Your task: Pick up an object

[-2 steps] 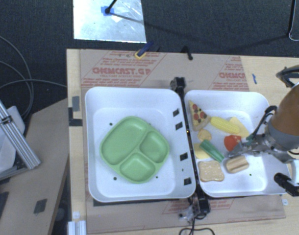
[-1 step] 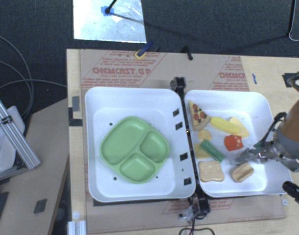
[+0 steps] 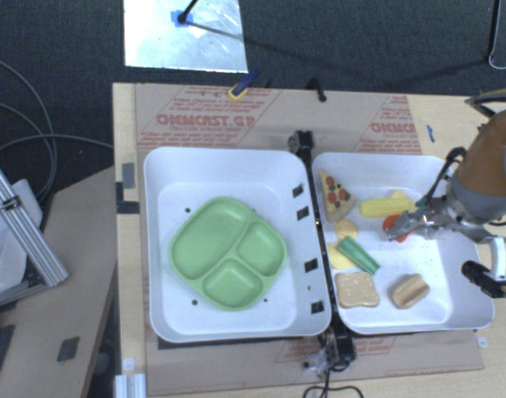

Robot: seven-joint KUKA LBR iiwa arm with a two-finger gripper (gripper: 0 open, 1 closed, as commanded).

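Pincer [image 3: 400, 227] sits low in the right bin [image 3: 464, 313], near its middle, tips right over a small red piece [image 3: 391, 221]. I can't tell if the tips are apart or together, too small and blurred. I can't say it holds anything. My arm [image 3: 489, 177] comes in from the right edge, grey wrist with the orange band above it.

Right bin contents, as I see them:
- pizza slice [image 3: 336, 195] at the far left corner, close to the divider.
- yellow corn cob [image 3: 386, 206] just right of the pizza, lying crosswise, touching or nearly touching the red piece by the pincer.
- small pale yellow round item [image 3: 346, 229] nearer, below the pizza.
- green stick-shaped piece [image 3: 358, 255] lying at a slant over a yellow flat piece [image 3: 339, 260], left-centre of the bin.
- toast slice [image 3: 357, 289] at the near left.
- bread roll [image 3: 410, 290] just right of the toast, apart from it.

Left bin [image 3: 166, 305] holds a green divided plate [image 3: 228, 253], three compartments, lying flat near the centre.

Both bins rest side by side on cardboard [image 3: 203, 118] on the bench [image 3: 70, 264]. Shiny sheet [image 3: 187, 23] lies on the dark floor at the far side.
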